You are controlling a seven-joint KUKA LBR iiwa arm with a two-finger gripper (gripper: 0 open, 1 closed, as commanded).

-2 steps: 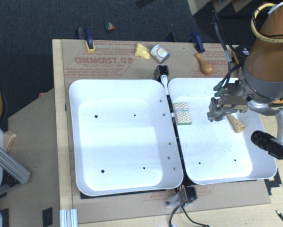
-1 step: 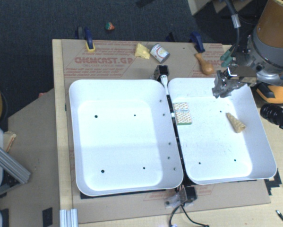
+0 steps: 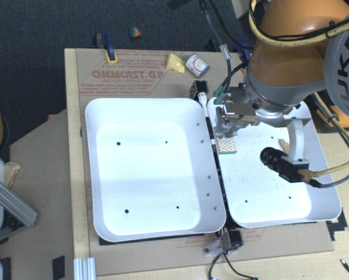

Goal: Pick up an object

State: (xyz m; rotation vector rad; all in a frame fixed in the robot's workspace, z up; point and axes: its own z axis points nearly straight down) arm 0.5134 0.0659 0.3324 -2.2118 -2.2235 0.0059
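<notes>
My gripper (image 3: 225, 128) hangs over the upper left part of the right bin (image 3: 267, 212), close to the wall it shares with the left bin. Directly under its tip lies a small pale flat piece with green dots (image 3: 227, 146). The tip touches or nearly touches that piece's upper edge; whether it grips it is hidden by the wrist. A small tan piece (image 3: 283, 144) peeks out to the right, partly hidden behind the robot's pale bracket.
The left bin (image 3: 148, 174) sits beside the right one, their walls meeting at the middle. Behind the bins, on the cardboard bench top, lie a yellow scrap (image 3: 175, 63), a small grey-white box (image 3: 196, 66) and a blue clamp (image 3: 109, 48).
</notes>
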